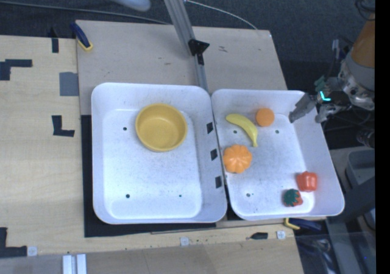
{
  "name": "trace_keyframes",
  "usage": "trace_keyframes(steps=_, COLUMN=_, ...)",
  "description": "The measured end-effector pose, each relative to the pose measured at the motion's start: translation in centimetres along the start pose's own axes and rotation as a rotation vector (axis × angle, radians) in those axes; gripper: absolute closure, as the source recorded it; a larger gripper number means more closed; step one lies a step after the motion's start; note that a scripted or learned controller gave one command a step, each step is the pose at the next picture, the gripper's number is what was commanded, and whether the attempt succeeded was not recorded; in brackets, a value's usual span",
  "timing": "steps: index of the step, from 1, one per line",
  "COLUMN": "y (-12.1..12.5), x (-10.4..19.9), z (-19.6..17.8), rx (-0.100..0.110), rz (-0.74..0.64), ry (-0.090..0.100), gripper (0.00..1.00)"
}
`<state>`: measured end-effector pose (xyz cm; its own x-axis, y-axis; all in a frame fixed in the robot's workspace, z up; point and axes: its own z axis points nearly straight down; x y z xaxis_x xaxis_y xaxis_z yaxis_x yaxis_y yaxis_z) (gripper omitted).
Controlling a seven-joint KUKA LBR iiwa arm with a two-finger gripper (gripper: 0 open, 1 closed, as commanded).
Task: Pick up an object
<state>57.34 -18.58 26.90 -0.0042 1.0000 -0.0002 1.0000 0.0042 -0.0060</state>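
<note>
The right bin (320,145) holds a yellow banana (242,127), a small orange ball (265,117), an orange pumpkin-shaped toy (237,159), a red pepper (307,181) and a green-and-red toy (292,197). A yellow bowl (161,126) sits in the left bin (109,145). My gripper (310,110) hangs over the right bin's upper right rim, to the right of the small orange ball. It is open, and nothing lies between its fingers (300,109).
A metal pole (183,20) slants down to the seam between the bins at the back. A blue and yellow tool (81,36) lies at the bench's far left corner. The arm's grey body (361,78) stands beyond the right bin.
</note>
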Motion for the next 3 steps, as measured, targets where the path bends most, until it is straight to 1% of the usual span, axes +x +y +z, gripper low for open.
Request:
trace_keyframes(steps=1, y=0.0, x=0.0, z=0.0, rx=0.000, rz=0.000, ry=0.000, gripper=0.00)
trace_keyframes(steps=2, y=0.3, x=-0.4, z=4.9, rx=0.004, rz=0.001, ry=0.000, gripper=0.00)
trace_keyframes(steps=3, y=0.5, x=-1.0, z=11.3, rx=0.006, rz=0.001, ry=0.001, gripper=0.00)
